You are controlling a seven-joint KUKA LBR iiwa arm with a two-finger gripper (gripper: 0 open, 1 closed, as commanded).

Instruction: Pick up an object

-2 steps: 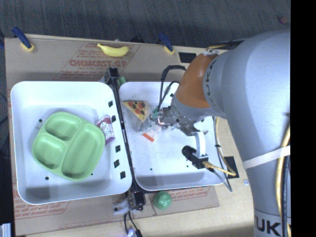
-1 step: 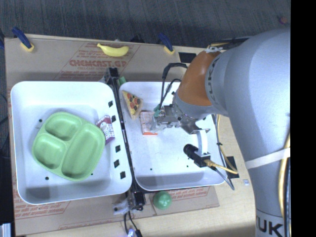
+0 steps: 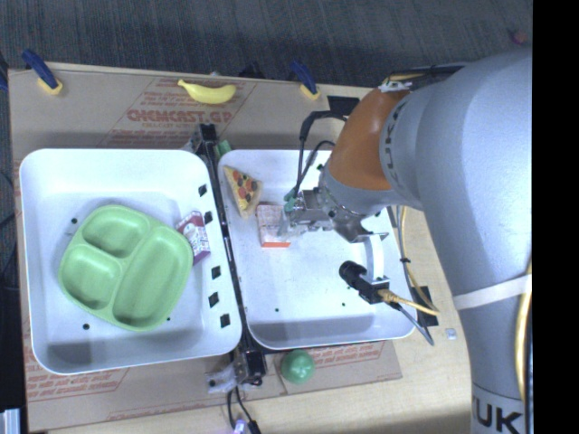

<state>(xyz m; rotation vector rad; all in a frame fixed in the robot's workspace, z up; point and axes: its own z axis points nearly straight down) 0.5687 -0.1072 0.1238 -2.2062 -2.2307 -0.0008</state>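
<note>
My gripper (image 3: 293, 213) is low over the right bin (image 3: 317, 328), in its back middle part. Its tip sits right at the edge of a small pink and white box (image 3: 270, 225) with an orange lower edge, which lies on the bin floor. Whether it touches the box I cannot tell. A toy pizza slice (image 3: 242, 188) lies just behind and to the left of the box, near the bin's back left corner. The grey arm with its orange band (image 3: 362, 152) covers the right bin's right side.
The left bin (image 3: 54, 179) holds a green divided plate (image 3: 125, 266) and a small red and white packet (image 3: 194, 233) at the plate's right. A yellow banana (image 3: 207, 89) lies on the cardboard behind the bins. A green ball (image 3: 296, 366) rests in front of the right bin.
</note>
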